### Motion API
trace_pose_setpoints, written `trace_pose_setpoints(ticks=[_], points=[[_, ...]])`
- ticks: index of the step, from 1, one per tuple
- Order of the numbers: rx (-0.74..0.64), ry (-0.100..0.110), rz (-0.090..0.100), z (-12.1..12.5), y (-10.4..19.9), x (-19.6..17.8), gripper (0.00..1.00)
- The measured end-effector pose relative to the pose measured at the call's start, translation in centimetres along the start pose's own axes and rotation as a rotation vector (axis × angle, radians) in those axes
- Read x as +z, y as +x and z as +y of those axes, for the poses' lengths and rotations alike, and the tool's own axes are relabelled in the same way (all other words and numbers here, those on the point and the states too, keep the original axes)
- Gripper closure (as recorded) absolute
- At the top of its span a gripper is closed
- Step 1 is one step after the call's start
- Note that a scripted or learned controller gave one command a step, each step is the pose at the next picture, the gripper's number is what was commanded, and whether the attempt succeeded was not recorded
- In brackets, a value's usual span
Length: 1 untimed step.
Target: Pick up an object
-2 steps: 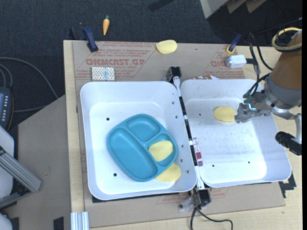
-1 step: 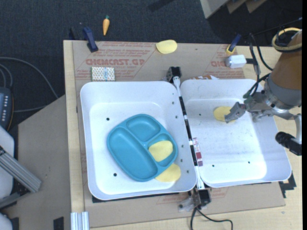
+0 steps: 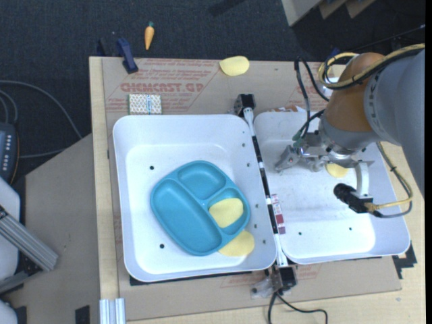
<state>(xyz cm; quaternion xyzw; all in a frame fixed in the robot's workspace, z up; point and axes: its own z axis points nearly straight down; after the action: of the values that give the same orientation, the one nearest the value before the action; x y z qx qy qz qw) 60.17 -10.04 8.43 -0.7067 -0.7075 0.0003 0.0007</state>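
Note:
My gripper (image 3: pixel 298 156) hangs low over the back of the right bin (image 3: pixel 317 238), under the grey arm with its orange band (image 3: pixel 351 93). A small yellow piece (image 3: pixel 336 169) lies in that bin just right of the gripper, partly hidden by the wrist. The left bin (image 3: pixel 135 147) holds a blue divided plate (image 3: pixel 189 204) with a yellow piece (image 3: pixel 227 211) in its right compartment. Another yellow piece (image 3: pixel 237 244) lies on the bin floor against the plate's near edge.
A black plug with a yellow cable (image 3: pixel 354 199) hangs over the right bin. On the cardboard behind the bins lie a yellow lump (image 3: pixel 234 65), a patterned packet (image 3: pixel 145 103) and a blue clip (image 3: pixel 126 54). A toy carrot (image 3: pixel 149 36) rests on the floor beyond.

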Motion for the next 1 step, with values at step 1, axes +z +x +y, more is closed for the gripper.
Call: trace_pose_setpoints(ticks=[1], points=[[0.001, -0.003, -0.002, 5.77, -3.45, -0.09, 0.00]])
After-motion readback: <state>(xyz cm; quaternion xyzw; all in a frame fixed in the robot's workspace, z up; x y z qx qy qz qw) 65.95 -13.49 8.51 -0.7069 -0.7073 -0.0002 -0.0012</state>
